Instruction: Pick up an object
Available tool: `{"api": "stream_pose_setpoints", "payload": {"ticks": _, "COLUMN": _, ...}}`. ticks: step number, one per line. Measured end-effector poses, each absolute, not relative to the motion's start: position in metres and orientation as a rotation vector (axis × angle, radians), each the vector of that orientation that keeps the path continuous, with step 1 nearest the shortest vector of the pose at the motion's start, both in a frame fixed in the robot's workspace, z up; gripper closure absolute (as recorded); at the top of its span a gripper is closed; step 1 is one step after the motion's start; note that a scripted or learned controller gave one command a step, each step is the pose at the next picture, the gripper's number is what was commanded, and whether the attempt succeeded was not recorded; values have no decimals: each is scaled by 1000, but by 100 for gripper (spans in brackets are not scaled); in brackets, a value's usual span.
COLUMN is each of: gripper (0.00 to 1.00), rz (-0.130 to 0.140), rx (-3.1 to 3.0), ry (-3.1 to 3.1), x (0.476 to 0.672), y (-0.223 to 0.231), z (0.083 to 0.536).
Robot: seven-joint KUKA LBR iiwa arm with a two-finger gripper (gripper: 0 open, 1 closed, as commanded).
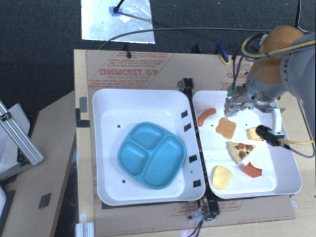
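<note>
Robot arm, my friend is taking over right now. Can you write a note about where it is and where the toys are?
Gripper: low over the far end of the right bin, beside the orange toast piece; whether it is open or shut can't be told.
Right bin: sausage, toast piece, pizza slice, yellow piece, red piece, cheese piece.
Left bin: blue divided plate.
Done: nothing visibly lifted.
Left: grab one object and raise it.

Lighting is bright and even, shadows soft. The white bins [148, 100] show mild glare. Focus slightly soft throughout.
</note>
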State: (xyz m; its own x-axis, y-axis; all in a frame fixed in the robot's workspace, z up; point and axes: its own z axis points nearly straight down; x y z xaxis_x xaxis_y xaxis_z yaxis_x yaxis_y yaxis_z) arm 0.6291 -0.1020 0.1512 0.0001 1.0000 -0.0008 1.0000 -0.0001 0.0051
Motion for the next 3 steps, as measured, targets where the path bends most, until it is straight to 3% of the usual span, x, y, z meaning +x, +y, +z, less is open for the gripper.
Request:
{"api": "stream_pose_setpoints", "payload": {"ticks": 2, "gripper": 100, "rz": 8, "rx": 2210, "ry": 2223, "x": 628, "y": -91, "z": 277}}
{"api": "stream_pose_setpoints", "payload": {"ticks": 3, "gripper": 100, "rz": 1, "rx": 2213, "ry": 2232, "x": 600, "y": -46, "z": 267}}
